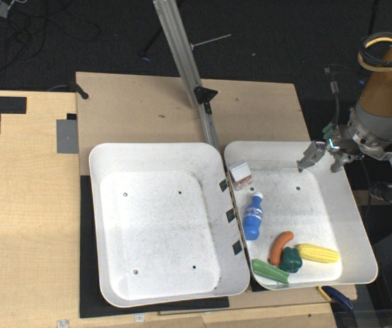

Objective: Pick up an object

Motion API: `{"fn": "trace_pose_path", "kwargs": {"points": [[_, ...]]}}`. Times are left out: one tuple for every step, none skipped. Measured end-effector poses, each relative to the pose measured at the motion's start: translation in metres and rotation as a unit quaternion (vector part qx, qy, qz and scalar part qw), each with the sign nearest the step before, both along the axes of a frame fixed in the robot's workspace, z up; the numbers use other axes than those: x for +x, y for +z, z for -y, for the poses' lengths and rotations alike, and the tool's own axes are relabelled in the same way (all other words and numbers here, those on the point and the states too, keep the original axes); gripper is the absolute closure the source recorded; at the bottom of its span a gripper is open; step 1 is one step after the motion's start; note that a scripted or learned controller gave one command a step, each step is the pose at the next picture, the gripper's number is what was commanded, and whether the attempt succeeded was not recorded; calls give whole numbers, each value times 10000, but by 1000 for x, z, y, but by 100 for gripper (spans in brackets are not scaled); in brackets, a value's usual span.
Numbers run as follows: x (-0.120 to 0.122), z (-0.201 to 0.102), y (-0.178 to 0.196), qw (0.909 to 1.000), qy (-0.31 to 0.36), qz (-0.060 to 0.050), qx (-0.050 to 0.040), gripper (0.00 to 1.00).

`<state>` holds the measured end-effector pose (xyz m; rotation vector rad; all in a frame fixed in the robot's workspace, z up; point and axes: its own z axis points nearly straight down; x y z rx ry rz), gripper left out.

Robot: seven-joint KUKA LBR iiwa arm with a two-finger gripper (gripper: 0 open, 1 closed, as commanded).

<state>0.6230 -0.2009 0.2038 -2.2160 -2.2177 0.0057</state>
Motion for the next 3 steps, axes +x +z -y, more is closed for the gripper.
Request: {"fn": "trace_pose_path", "kwargs": {"points": [[1,0,3,10000,17,20,-9,0],[-10,2,-51,10000,-5,-4,0,0],[-11,0,-114,10000,-10,18,-4,0]]}}
